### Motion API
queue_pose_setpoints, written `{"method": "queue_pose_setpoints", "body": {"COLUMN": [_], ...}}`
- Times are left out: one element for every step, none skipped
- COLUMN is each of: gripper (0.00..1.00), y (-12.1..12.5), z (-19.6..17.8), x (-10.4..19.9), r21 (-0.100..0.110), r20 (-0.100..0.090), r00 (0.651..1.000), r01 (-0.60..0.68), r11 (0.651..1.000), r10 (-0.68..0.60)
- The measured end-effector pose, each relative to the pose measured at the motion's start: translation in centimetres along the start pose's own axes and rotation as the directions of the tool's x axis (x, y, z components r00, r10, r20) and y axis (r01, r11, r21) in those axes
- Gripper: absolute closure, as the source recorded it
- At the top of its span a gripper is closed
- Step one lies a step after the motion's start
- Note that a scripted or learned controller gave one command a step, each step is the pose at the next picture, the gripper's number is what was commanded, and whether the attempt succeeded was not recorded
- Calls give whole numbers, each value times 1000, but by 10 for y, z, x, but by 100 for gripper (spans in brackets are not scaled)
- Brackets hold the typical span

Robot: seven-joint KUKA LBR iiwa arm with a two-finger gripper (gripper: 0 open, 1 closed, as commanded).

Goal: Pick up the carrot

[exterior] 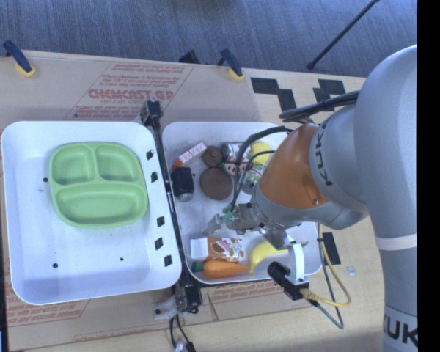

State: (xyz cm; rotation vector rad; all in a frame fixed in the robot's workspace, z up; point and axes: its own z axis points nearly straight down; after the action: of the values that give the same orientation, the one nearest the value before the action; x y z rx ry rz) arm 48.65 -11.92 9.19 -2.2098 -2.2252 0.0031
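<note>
Camera view: gripper (238, 217) hangs low over the middle of the right bin (177, 139), fingers hidden under the grey wrist and orange band so can't tell how far open or whether anything is held; carrot (224, 269) lies flat at that bin's near rim, just below a small printed packet (226, 248) and beside a banana (262, 254). Further out, a brown round item (216, 184), black object (182, 182) and yellow-capped bottle (256, 157) clutter the same bin, left bin (15, 218) carries a green divided plate (98, 182); both bins sit on a cardboard-covered worktop (95, 86) with blue clamps (19, 58) at the far edge, grey carpet (205, 13) beyond.
</note>
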Motion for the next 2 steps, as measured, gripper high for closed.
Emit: {"method": "queue_pose_setpoints", "body": {"gripper": [0, 0], "y": [82, 38], "z": [-32, 0], "x": [-38, -24], "r21": [-4, -1], "r20": [2, 1], "r00": [1000, 1000], "r01": [-1, 0], "r11": [1000, 1000], "r10": [1, 0]}}
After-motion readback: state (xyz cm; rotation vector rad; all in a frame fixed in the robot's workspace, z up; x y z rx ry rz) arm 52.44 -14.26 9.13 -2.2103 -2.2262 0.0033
